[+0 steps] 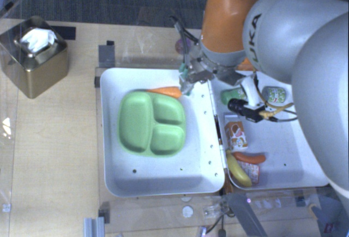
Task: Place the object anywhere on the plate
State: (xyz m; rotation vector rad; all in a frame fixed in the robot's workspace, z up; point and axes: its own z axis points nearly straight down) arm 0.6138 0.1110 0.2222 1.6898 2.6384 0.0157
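Orange carrot [165, 90] lying slim at green plate [152, 123] rim, gripper [187, 82] beside it, grip unclear

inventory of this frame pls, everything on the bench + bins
plate: 1, green, three compartments, left bin
carrot: 1, orange, at plate's top edge, by the gripper
left bin: 1, white
right bin: 1, white
banana: 1, yellow, right bin, bottom left
sausage: 1, red-orange, across the banana
small carton: 1, brown and white, right bin
box: 1, tan, white contents, bench's left
arm: 1, grey with orange band
gripper: 1, over left bin's top right
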